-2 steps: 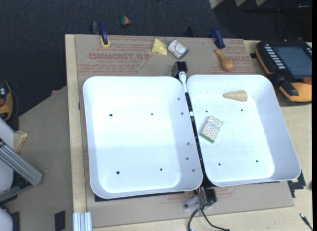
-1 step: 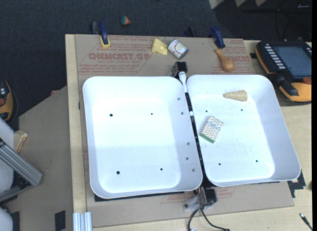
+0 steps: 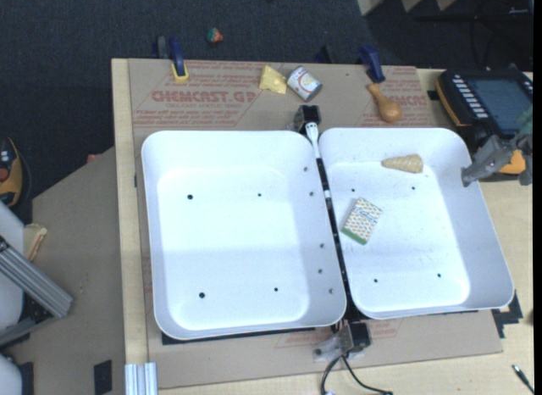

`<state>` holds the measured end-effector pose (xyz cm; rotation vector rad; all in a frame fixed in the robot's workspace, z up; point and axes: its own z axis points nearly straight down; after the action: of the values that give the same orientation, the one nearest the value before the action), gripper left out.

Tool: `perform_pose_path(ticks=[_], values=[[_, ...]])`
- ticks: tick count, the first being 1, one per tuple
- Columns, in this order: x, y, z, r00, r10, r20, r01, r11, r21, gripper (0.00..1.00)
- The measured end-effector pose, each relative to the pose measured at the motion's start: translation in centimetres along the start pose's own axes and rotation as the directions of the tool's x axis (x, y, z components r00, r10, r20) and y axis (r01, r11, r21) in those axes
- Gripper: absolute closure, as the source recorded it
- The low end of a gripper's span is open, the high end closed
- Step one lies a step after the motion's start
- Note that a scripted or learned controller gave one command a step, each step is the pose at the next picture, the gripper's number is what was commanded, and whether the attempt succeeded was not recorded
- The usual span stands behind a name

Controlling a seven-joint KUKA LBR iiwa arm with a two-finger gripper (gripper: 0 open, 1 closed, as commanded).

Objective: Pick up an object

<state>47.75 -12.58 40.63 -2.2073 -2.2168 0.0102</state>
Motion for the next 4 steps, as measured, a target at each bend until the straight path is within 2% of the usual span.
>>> perform_pose_path(ticks=[1,2,3,4], values=[[-0.4,0.3,-1.8,1.000,0.003,0.007,-0.003,1.000,-0.020,1.00],[4.9,0.1,-13.6,1.000,-0.002,0.006,0.003,1.000,-0.031,1.00],[-9.3,-0.1,-12.9,1.000,0.017,0.011,-0.017,1.000,-0.019,1.00],[-8.6,0.0,-13.0,1.000,0.004,0.008,-0.004,1.000,-0.019,0.00]])
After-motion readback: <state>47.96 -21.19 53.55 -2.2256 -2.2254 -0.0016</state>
